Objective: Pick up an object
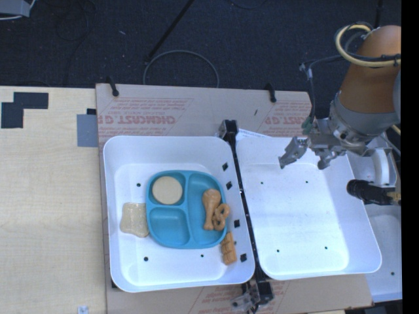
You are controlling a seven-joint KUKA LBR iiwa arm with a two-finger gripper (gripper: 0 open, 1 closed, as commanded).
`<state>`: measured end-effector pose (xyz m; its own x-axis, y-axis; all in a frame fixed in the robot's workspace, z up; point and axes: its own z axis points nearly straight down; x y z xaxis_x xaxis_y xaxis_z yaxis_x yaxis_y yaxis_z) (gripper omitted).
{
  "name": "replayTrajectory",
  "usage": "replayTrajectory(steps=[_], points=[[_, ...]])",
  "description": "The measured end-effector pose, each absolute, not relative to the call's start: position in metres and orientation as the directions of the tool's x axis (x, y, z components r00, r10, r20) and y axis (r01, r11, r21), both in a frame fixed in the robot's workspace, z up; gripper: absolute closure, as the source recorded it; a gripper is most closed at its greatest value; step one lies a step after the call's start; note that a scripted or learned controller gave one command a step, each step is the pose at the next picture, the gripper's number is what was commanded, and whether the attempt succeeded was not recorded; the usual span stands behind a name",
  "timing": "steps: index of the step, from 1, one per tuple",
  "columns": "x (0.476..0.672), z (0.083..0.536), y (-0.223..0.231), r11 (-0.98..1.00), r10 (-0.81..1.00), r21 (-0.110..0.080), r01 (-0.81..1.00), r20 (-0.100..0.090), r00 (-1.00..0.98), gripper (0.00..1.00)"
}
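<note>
White plastic forms the two shallow bins, the left bin (118,175) and the right bin (308,241), which sit side by side on a cardboard sheet (163,110) over the bench. All the loose things lie in the left bin. One blue divided tray (171,231) rests near its middle, with three compartments. One round tan disc (167,190) lies flat in the tray's upper left compartment. One tan knobbly piece (213,209), shaped roughly like a twisted figure, lies in the tray's right compartment with its long axis running nearly up and down the view, tilted slightly. One pale beige slab (135,220) lies on the bin floor touching the tray's left edge, its long axis also roughly up and down the view. One small orange-brown stick (228,248) lies just beside the tray's lower right corner, near the wall between the bins, pointing up and down the view. The gripper (306,156) hangs over the upper part of the right bin, well apart from all these things; its two fingers are spread apart and hold nothing between them.
</note>
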<state>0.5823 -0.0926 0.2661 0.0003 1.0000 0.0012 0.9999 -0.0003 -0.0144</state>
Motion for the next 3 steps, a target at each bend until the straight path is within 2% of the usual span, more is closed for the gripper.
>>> replayTrajectory(steps=[1,2,3], points=[[0.584,0.273,-0.093,0.001,1.0,-0.001,1.0,0.0,-0.001,0.0],[0.575,0.22,-0.085,0.001,1.0,-0.008,1.0,0.001,-0.001,0.0],[0.576,0.173,-0.092,-0.001,1.0,-0.008,1.0,0.001,0.001,0.0]])
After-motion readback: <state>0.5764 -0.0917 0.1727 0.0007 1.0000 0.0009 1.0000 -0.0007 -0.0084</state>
